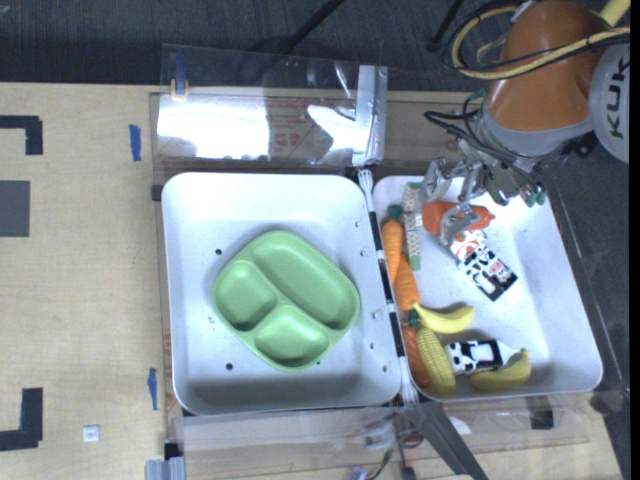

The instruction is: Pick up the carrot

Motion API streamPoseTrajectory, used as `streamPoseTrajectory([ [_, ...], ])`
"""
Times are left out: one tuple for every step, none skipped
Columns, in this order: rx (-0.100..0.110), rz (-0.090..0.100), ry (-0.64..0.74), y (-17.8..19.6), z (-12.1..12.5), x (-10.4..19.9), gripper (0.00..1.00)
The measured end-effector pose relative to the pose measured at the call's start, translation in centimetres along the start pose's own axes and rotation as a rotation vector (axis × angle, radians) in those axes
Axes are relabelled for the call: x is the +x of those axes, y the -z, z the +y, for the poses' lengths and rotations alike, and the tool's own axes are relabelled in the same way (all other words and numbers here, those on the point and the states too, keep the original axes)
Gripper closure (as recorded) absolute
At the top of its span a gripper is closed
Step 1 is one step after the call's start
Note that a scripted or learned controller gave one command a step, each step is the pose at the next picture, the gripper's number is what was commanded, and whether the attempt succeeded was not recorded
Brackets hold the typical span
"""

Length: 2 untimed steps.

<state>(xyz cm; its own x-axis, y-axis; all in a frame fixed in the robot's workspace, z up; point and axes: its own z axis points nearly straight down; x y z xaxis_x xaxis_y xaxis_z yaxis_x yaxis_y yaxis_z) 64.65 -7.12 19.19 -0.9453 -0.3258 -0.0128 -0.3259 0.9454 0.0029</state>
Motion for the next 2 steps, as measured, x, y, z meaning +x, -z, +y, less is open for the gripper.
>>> streamPoseTrajectory([
  [0.001,0.007,0.008,1.8,1.8,-3.0,1.00],
  [0.001,0.013,-0.148,-0.2,2.2,-2.5,1.00],
])
